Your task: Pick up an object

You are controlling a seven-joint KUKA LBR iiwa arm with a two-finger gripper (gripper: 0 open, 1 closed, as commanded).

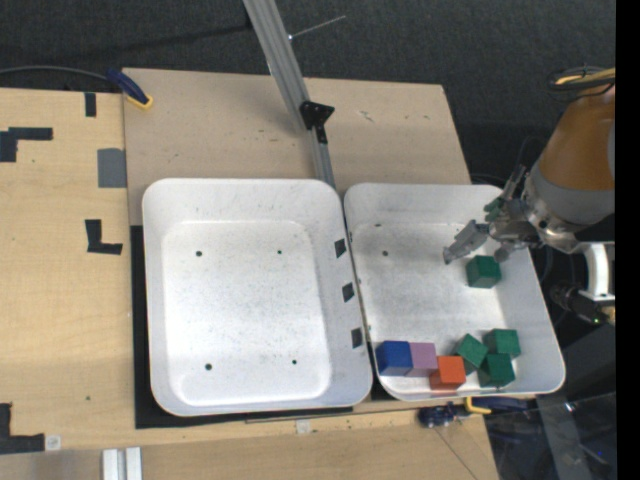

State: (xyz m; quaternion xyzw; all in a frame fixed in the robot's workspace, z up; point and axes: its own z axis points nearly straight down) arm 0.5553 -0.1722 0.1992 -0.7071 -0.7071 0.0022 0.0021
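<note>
Block, green, sits alone on the floor of the right bin, upper right part, clear of the other pieces. Gripper is just above it at 12 o'clock; fingers spread, one slanting out toward 9 o'clock, nothing between them. Can't tell if a fingertip touches the block's top edge.

Arm comes in from 3 o'clock, orange band over the bin's right rim.

Rest of the pieces are bunched along the same bin's 6 o'clock wall: blue cube, lilac cube touching it, orange cube next, then three green blocks packed together at the 5 o'clock corner.

Left bin lies beside it at 9 o'clock, rims meeting in the middle. Metal rail runs in from 12 o'clock down to that seam. Both bins sit on a wooden bench.
</note>
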